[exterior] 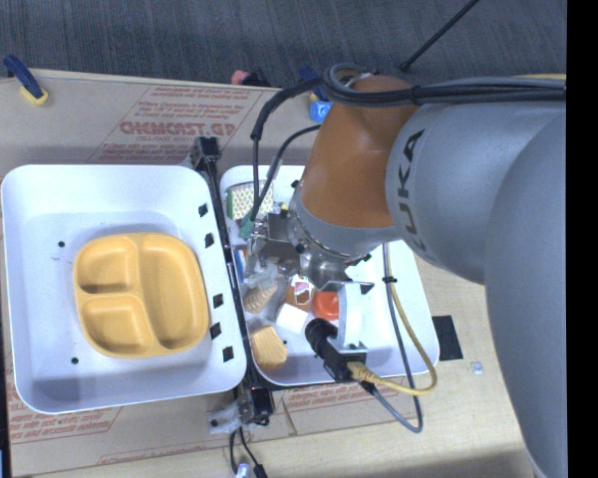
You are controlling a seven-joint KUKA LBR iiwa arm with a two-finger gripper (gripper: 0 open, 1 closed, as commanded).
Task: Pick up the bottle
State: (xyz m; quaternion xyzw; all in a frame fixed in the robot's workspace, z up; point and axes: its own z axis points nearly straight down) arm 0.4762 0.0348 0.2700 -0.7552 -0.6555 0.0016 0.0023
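Note:
My arm reaches low into the right bin [419,337], and its orange band and wrist cover most of the contents. The gripper [270,264] is down among a heap of small items near the bin's left wall. Just right of it lies a white item with a red-orange part [317,304], perhaps the bottle, though too much is hidden to be sure. I cannot make out anything held.
The left bin [30,267] holds a yellow divided plate [140,293]. In the right bin, a tan brush-like piece [267,348] lies at the front and a pale mesh item [241,202] at the back left. Black clips line the divider [222,267].

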